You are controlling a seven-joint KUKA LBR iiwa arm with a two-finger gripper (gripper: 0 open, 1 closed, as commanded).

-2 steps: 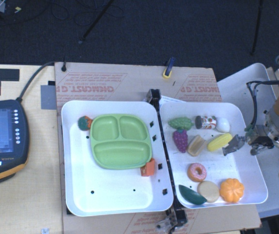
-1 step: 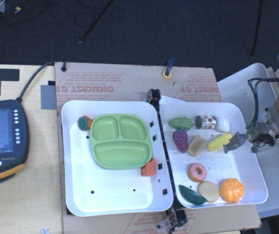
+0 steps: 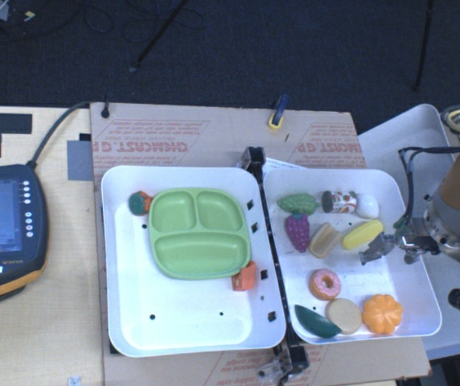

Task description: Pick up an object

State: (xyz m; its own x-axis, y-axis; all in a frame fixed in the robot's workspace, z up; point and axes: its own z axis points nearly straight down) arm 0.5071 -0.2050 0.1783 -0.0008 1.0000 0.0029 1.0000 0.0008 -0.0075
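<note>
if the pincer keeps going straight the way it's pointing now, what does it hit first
The pincer points left, into the right bin. Straight on, the first thing looks to be the tan bread-like piece, with the yellow corn just above that line. Its height over the toys is unclear, so it might pass above them.

Even overhead light, bright white bins, soft shadows, slight blur

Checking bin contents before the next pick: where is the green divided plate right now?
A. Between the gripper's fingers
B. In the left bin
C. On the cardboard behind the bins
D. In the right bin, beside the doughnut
B: the green divided plate lies flat in the left bin, with a small orange block at its lower right edge.
</note>
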